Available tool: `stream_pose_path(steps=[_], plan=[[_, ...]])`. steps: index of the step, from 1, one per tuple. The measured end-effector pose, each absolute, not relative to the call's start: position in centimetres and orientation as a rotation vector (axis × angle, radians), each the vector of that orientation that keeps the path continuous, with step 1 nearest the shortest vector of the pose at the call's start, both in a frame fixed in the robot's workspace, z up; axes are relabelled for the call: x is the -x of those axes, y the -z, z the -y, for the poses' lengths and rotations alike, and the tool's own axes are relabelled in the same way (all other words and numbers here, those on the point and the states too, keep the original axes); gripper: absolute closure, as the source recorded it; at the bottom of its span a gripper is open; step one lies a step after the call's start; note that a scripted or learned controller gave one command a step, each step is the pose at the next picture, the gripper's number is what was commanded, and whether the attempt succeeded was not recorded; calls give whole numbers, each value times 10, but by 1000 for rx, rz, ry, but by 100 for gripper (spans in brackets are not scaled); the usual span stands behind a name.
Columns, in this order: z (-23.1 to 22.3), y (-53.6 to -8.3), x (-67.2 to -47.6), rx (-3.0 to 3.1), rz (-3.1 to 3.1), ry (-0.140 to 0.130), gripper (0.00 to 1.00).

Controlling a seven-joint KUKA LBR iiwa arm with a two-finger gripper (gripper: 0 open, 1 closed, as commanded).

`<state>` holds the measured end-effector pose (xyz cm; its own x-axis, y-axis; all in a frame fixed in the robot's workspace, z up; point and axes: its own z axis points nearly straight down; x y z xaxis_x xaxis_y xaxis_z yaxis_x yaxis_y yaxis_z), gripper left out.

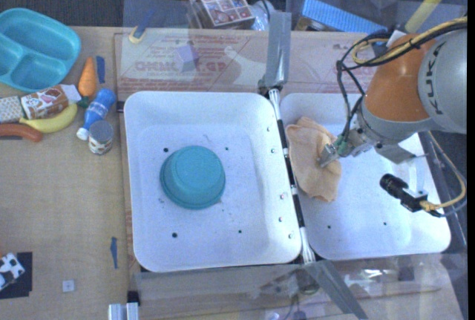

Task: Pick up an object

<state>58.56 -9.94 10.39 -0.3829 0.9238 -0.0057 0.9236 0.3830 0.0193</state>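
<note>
running off the frame at three o'clock: the arm (438, 81). cropping at nine o'clock a teal tray (33, 47); hiding part of the tan cloth (312, 155) under the gripper (328, 157).

The grey arm (445, 81) bears black letters on its casing at the right edge — "KU" can be made out, the rest cut off. A clear sheet (189, 59) behind the bins carries faint reddish print — too blurred to read.
</note>
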Motion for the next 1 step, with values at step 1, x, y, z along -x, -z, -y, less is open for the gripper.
stream_pose_path(steps=[1], plan=[[69, -227, -636, -2038, -2387, 0, 100]])
